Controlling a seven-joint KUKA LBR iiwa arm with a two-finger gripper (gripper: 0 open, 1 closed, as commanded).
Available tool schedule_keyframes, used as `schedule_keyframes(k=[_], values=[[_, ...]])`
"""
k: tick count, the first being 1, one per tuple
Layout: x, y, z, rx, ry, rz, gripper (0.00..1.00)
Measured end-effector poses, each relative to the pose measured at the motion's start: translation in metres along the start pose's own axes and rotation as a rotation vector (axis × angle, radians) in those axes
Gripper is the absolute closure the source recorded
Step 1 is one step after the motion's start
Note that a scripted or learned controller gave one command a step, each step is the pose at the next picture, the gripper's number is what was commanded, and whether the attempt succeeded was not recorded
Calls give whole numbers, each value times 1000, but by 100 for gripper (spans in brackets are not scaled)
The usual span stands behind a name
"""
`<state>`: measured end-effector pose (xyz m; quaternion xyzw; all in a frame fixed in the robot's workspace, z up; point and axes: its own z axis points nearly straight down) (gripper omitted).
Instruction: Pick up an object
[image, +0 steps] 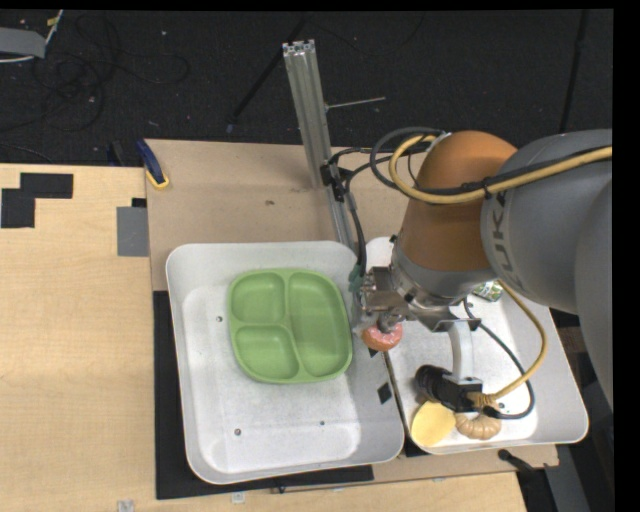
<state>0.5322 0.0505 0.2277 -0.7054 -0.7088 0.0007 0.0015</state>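
Gripper (383, 318) sits over the divide btwn bins; pink donut (381, 337) at its tips, apparently pinched btwn fingers. Donut looks light, soft, likely toy; grip across ring. Green tray (290, 326) at 9 o'clock; yellow piece (432, 425), pastry (478, 426) approx. 5 o'clock.

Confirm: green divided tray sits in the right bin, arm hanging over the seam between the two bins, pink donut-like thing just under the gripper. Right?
Not quite. The camera view shows the green divided tray in the left bin, not the right bin. The rest stands: the arm hangs over the seam between the bins, and the pink donut-like thing sits just under the gripper.
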Motion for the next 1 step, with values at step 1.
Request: schedule_keyframes(k=[1], values=[[49, 10, -9, -1, 0, -1, 100]])
